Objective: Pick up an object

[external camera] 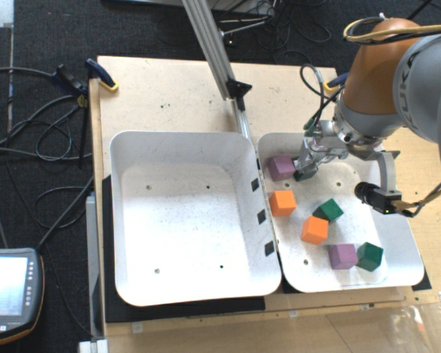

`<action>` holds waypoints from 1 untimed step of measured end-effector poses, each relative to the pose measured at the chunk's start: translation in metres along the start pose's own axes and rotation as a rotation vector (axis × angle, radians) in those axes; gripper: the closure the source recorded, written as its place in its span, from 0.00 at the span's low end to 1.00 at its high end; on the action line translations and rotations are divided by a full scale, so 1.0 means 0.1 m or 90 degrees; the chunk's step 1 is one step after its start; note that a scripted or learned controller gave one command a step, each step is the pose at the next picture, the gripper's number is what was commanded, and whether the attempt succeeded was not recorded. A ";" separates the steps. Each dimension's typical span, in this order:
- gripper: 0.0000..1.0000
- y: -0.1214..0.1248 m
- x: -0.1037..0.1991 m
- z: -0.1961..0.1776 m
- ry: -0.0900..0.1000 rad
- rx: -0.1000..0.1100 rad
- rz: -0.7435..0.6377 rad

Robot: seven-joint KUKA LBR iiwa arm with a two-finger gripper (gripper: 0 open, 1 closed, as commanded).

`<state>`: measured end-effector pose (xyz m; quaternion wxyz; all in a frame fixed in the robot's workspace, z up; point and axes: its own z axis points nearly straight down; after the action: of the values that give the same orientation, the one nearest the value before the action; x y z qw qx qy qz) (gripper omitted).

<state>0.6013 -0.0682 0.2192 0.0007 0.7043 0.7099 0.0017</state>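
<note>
The tool (pixel 306 170) hangs low in the right bin (pixel 397 263), just beside a purple cube (pixel 281 168) at its 9 o'clock; touching or apart, I cannot tell, nor how the tool is set. At 7 o'clock lies an orange cube (pixel 283 202). Toward 5 o'clock sit a green cube (pixel 328 211), another orange (pixel 315 230), a purple (pixel 343 256) and a green (pixel 370 256). The left bin (pixel 132 153) lies at 9 o'clock on the surface (pixel 162 87).

Pincer (pixel 306 169) beside purple block (pixel 281 168)
</note>
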 end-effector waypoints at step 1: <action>1.00 0.08 0.60 -0.12 0.001 0.000 -0.001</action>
<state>0.6090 -0.0080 0.2316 0.0001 0.7037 0.7105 0.0017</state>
